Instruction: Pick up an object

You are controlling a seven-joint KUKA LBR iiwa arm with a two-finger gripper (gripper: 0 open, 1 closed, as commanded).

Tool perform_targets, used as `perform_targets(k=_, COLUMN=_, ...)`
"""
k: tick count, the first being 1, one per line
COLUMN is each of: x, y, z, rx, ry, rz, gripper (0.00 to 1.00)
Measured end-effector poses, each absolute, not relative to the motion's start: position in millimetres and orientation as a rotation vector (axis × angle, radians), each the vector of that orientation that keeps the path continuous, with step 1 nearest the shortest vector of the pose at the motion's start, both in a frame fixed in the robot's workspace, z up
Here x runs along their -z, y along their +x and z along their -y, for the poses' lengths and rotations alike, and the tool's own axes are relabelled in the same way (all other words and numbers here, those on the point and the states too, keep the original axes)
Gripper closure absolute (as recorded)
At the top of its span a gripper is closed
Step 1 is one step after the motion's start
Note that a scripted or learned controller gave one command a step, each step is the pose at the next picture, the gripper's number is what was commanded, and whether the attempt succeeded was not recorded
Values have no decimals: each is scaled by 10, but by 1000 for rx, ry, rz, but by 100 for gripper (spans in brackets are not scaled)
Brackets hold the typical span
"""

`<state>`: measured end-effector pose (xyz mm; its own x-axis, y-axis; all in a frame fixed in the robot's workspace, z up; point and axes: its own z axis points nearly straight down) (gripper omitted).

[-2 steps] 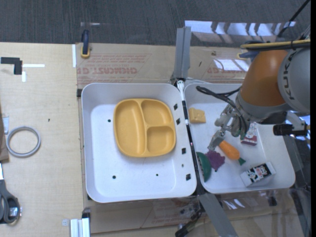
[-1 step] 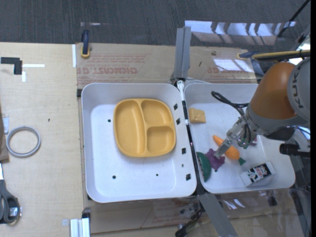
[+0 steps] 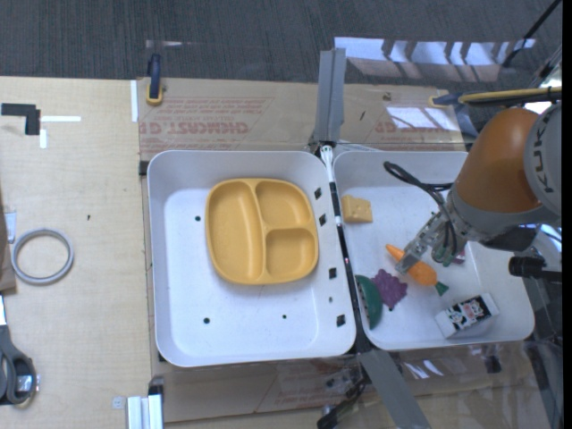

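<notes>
A pale wooden table (image 3: 80, 329) filled the left and near part of the scene, with dark ribbed flooring (image 3: 223, 16) beyond its far edge. A sheet of brown cardboard (image 3: 232, 119) printed with red lettering lay under the far side of two shallow white bins set side by side. On the bare wood at the left lay a grey roll of tape (image 3: 40, 256), and near it, at the left edge, the handles of a pair of scissors (image 3: 13, 375). A small black bracket (image 3: 24, 114) sat at the far left, and a clamp with a blue and yellow handle (image 3: 155, 80) stood at the cardboard's far edge.

The left bin (image 3: 179, 329) held a yellow divided plate (image 3: 262, 231) with three compartments, lying flat near its middle.

The right bin (image 3: 500, 329) held several small things: a tan sponge-like block (image 3: 357, 209) at the far left, a purple bunch of grapes (image 3: 390, 287) beside a dark green piece (image 3: 369, 298) at the near left, and a small black-and-white carton (image 3: 466, 314) at the near right. An orange carrot-like toy (image 3: 413, 266) lay in the middle.

The grey arm with its orange band (image 3: 505, 164) reached in from the right. Its claw (image 3: 420, 256) was low over the orange toy, apparently touching it; whether the claw was open or closed could not be told.
</notes>
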<state>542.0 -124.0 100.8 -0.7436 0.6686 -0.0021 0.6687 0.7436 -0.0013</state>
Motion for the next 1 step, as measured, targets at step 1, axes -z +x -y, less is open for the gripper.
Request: perform_targets(k=1, x=-1914, y=5809, z=482, rx=3, ry=1601, rz=-2703, gripper=100)
